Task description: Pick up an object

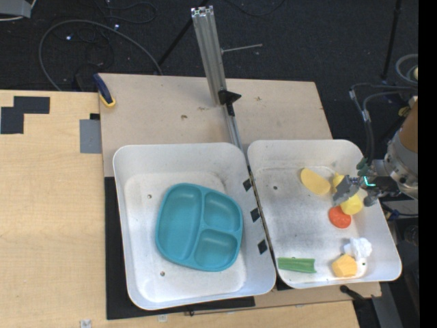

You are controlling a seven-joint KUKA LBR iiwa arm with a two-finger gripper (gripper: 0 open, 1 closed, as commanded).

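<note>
The right bin [293, 217] holds several small items. A yellow oval piece [314, 181] lies near its far middle. A second yellow piece [352, 204] sits at the right side, with a red-orange round piece [339, 216] just in front of it. My gripper [354, 190] reaches in from the right and hovers low, directly over that second yellow piece, partly covering it. A green bar [296, 265], an orange-yellow block [345, 266] and a white crumpled item [360, 247] lie near the bin's front edge.
The left bin [136, 183] holds a teal divided plate [200, 227]. A metal post [210, 53] rises behind the bins. Black clips [254, 214] mark the seam between the bins. The arm's body [406, 156] stands at the right bin's right rim.
</note>
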